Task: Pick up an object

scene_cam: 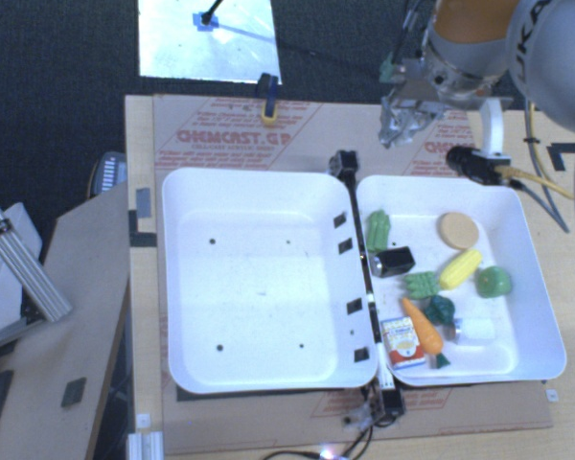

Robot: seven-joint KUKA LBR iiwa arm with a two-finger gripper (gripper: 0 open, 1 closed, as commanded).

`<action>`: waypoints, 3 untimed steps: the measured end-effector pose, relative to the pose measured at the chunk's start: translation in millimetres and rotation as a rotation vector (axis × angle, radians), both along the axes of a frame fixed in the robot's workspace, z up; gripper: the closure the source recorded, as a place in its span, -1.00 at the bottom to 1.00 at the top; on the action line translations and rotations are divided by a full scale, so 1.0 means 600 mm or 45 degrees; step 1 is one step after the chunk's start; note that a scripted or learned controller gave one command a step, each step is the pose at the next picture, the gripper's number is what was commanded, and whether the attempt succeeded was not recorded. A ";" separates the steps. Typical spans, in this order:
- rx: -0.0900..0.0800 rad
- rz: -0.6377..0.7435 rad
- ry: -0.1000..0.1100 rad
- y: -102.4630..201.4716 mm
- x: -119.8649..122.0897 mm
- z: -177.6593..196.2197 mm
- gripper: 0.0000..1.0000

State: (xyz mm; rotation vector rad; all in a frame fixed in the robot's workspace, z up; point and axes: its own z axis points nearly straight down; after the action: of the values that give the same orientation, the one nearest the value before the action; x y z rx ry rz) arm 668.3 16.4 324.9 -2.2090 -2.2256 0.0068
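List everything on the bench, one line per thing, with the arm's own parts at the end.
left bin: 1, white, left half of the bench
right bin: 1, white, right half, touching the left bin
green pepper-like toy: 1, green, right bin, upper left
black block: 1, black, below that toy
round biscuit: 1, tan, right bin, top
corn cob: 1, yellow, right bin, middle
green round toy: 1, green, right of the corn cob
leafy toy: 1, light green, left of the corn cob
carrot: 1, orange, right bin, lower part
small carton: 1, white and red, lower left corner
arm: 1, grey with orange band, top right
gripper: 1, metallic, above the bench behind the right bin
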 end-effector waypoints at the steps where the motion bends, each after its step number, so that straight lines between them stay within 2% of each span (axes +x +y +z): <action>1: 0.003 0.004 -0.028 0.099 0.002 0.226 1.00; 2: 0.000 0.003 -0.002 0.217 0.000 0.112 1.00; 3: -0.002 0.001 0.000 0.319 -0.001 -0.004 1.00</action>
State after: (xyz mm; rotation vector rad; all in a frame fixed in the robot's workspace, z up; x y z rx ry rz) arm 667.6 207.9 322.4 -2.2090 -2.2273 0.0083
